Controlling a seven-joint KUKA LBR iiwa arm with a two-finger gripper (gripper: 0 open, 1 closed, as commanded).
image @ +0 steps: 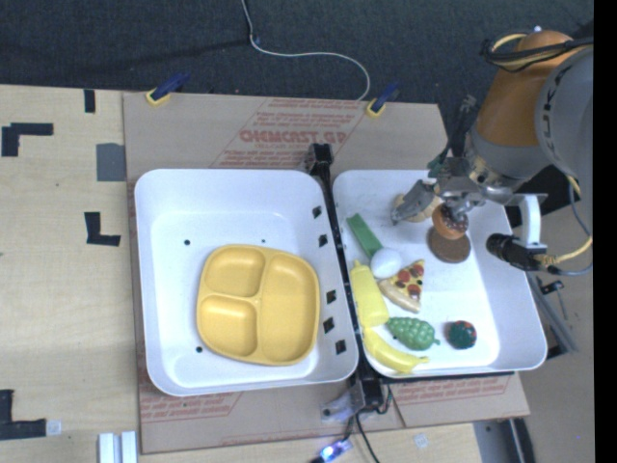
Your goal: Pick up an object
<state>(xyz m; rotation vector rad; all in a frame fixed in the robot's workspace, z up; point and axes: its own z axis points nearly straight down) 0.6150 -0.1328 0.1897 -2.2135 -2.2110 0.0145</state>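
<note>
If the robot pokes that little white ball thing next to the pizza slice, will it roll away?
Probably a little. The white ball looks round and smooth, so a poke would likely roll it. It sits tight among the pizza slice, the yellow banana and a green stick, which should stop it soon. It also looks small and likely light.

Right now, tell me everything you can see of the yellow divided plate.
The yellow divided plate lies flat in the left bin, toward its near side. It looks like smooth plastic, rounded-square, with three shallow compartments split by raised ridges. It sits upright, nothing visible in it, and nothing but the bin floor touches it.
</note>
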